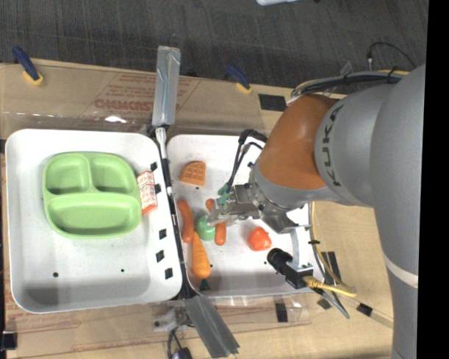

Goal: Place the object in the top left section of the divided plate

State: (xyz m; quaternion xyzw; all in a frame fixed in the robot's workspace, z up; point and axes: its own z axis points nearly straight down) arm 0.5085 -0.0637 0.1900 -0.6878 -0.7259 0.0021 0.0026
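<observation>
Divided plate (pixel 91 195), pale green, lies flat in the left bin (pixel 30 279), towards that bin's upper half. It has two small sections along its far edge and one wide section nearer the camera. Just beside its right edge, a small red-and-white packet (pixel 147 191) leans against the bin's right wall.

The fingers (pixel 217 212) are in the other bin, the right bin (pixel 228 286), well apart from the plate, with the wall between the bins lying between them. They reach down from the grey arm with its orange band (pixel 299 152), which comes in from the right. Whether they are spread or closed cannot be told from this slanted view, nor whether they grip anything.

Right at their tips sits a small round green toy (pixel 205 229). It touches or nearly touches a short orange-red piece (pixel 220 234) on its right. A small orange bit (pixel 210 204) lies just left of the fingers. A carrot (pixel 185 216) lies along the bin's left wall, and a second carrot (pixel 200 259) lies nearer the camera. An orange waffle-like piece (pixel 194 172) sits at the far end of this bin. A red-orange round toy (pixel 259 239) lies to the right of the fingers, under the wrist.
</observation>
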